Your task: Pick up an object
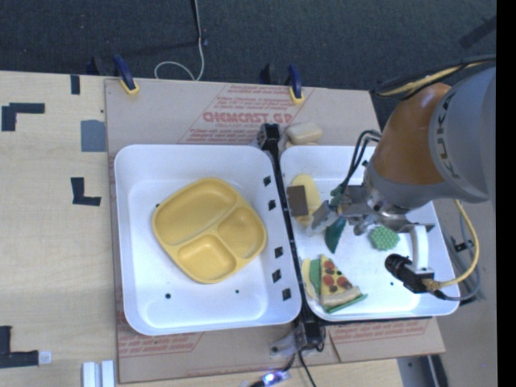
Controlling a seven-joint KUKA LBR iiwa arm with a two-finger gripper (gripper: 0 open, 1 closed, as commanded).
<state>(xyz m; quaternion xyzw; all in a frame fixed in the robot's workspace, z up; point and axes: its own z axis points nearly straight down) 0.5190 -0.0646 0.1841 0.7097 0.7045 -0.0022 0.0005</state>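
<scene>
The gripper (343, 216) is hanging over the middle of the right bin (439, 293), fingers apart, gripping nothing. A dark green piece (334, 235) is lying directly beneath, long axis slanting toward the bin's near edge.

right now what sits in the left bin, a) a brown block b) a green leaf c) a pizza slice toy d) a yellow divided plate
d: the yellow divided plate lies alone in the left bin, while the pizza slice toy lies in the right bin.
</scene>
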